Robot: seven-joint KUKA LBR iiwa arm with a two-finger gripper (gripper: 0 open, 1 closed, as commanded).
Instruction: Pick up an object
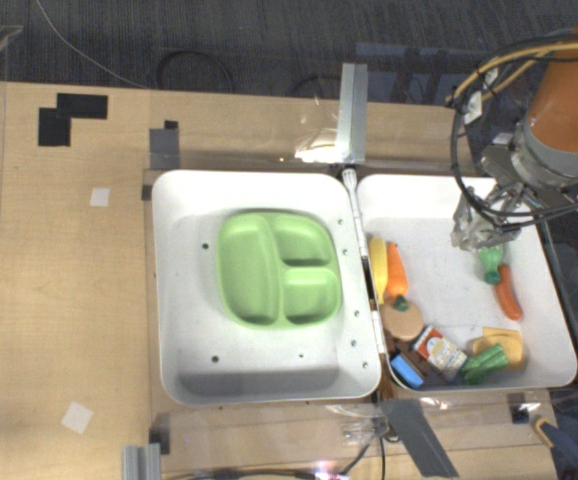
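Two bins sit side by side. The left bin [179, 268] holds a divided tray [274, 268]. In the right bin [439, 208], several small items [424, 343] crowd the near-left corner, and a carrot-like piece [509, 291] lies right, perhaps touching the gripper [479, 238] above it.

A pale wooden bench [59, 298] filled most of the scene, its surface marked with black squares [71, 115] near the upper left and small pale patches [77, 417] lower down. Beyond its far edge lay dark grey carpet [219, 18], crossed by a thin light cable [59, 28] and a dark looped cord [194, 68]. A grey metal bracket [352, 113] stood upright at the bench's far side, with a bright glare [321, 150] at its base. More metal fittings [141, 459] sat along the near edge.
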